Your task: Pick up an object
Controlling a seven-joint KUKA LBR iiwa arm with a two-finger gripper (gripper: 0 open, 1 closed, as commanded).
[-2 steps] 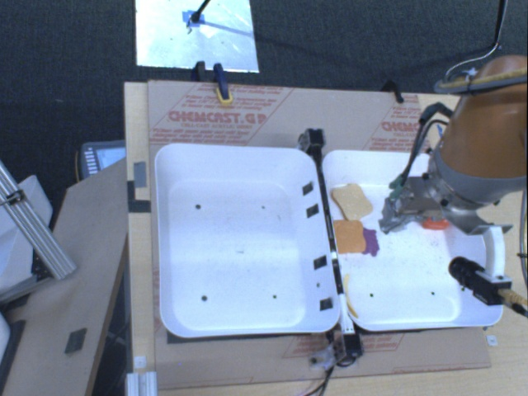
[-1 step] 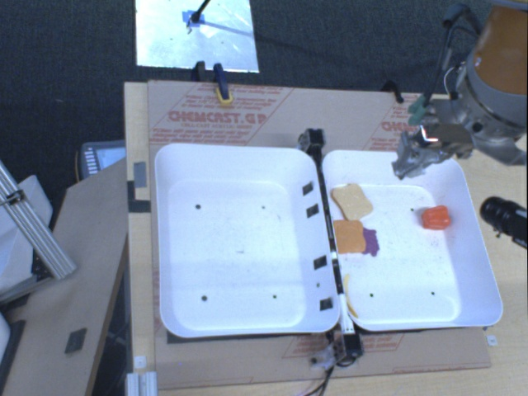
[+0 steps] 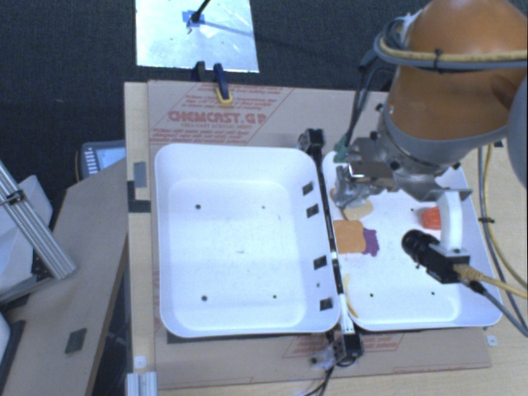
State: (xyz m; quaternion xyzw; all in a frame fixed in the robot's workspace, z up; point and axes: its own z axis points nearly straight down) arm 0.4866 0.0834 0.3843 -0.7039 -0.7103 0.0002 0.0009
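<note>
On the cardboard sheet [image 3: 247, 106] under the bins, red lettering is printed that can be read as "CHEMCAST", followed by smaller characters too blurred to be made out; more red print on its near edge is unreadable. The gripper [image 3: 353, 190] is seen lowered over the far left corner of the right bin [image 3: 412, 308], just beside the divider between the bins. How far the gripper stands open cannot be told, and nothing can be confirmed as held. Directly near of it a pale tan piece [image 3: 358, 210] is seen, then an orange block [image 3: 350, 237] touching a purple object [image 3: 370, 242]. A small red-orange object [image 3: 431, 218] lies further right, partly covered by the arm's white bracket [image 3: 450, 221]. The left bin [image 3: 239, 238] is seen on the worktop [image 3: 91, 246].
</note>
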